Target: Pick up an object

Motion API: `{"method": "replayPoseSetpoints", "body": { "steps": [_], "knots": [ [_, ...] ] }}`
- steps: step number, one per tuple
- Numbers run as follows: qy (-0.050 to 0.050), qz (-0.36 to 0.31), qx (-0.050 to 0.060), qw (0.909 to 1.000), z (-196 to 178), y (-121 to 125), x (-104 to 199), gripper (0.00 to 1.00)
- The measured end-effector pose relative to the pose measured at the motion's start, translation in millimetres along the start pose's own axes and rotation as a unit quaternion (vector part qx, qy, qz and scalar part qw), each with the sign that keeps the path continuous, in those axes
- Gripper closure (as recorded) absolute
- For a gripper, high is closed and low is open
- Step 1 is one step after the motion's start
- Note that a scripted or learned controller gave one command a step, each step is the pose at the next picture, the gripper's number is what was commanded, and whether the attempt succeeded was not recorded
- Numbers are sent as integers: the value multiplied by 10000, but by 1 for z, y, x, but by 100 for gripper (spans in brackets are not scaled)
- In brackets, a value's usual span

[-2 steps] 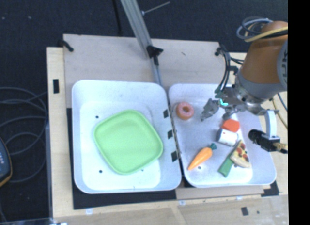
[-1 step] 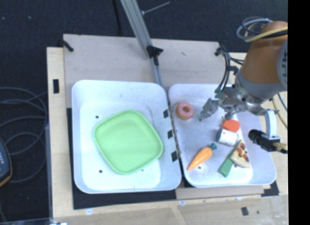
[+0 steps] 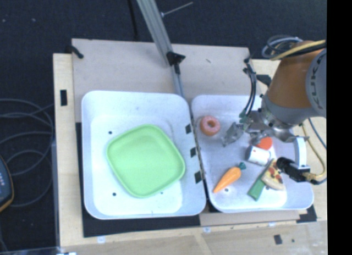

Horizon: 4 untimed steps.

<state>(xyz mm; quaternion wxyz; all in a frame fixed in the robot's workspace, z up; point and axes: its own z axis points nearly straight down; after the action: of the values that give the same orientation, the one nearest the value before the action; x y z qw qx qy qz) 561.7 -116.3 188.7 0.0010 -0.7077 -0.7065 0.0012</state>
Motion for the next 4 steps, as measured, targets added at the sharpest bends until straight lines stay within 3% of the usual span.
{"method": "replayPoseSetpoints", "body": {
  "steps": [2, 3, 4],
  "knots": [
    [-1, -4, -7, 10000, 90, -9, 2, 0],
    [5, 0, -30, 10000, 77, -8, 2, 100],
    [-3, -7, -46, 10000, 16, -1, -1, 100]
  ]
}}
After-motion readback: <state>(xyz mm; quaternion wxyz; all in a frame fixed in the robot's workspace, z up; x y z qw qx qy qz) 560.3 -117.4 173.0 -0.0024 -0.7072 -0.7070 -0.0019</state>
